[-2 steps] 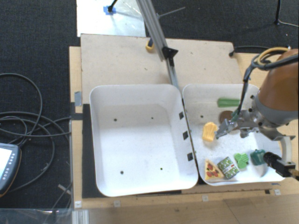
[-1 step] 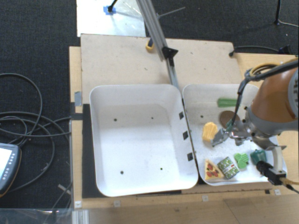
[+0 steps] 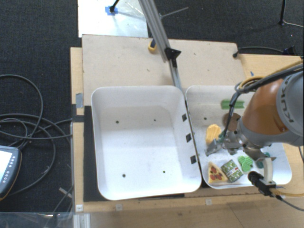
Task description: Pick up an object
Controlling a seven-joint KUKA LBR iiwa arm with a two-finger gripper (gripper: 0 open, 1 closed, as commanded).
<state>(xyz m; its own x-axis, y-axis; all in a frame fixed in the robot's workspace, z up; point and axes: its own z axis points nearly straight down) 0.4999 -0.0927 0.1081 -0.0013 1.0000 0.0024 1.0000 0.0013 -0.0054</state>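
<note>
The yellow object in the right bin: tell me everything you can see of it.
The yellow object is a small, rounded, orange-yellow piece, seemingly plastic or foam, with a smooth matte surface; too small to identify. It lies on the floor of the right bin, near that bin's left wall and about midway along it. The gripper sits just below it in the camera view, close to or touching its lower edge; contact cannot be confirmed. Nothing lies on top of it.
</note>
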